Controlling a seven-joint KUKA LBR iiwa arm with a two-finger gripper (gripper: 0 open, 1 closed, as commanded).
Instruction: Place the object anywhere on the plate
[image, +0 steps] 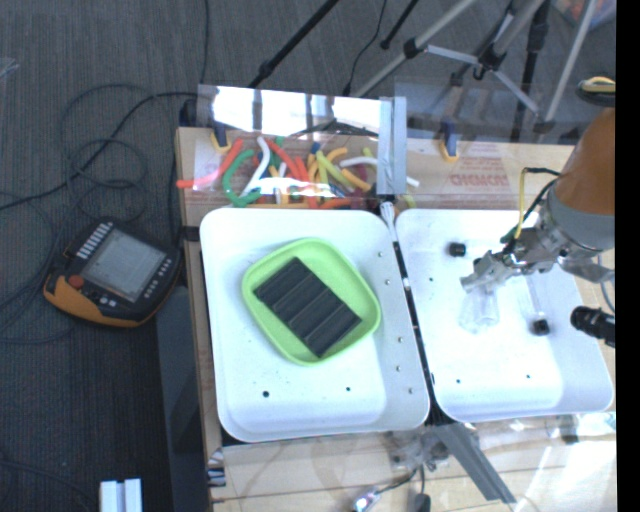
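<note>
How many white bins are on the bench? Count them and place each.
2. One white bin sits on the left, holding the green plate with a dark ridged object on it. The other white bin sits beside it on the right, under the gripper.

The arm (590, 190) is cut off by the right edge at about three o'clock. The gripper (487, 272) is blurred, and its state cannot be judged. Two small dark objects (457, 248) in the right bin (520, 390) are too small to be identified.
</note>
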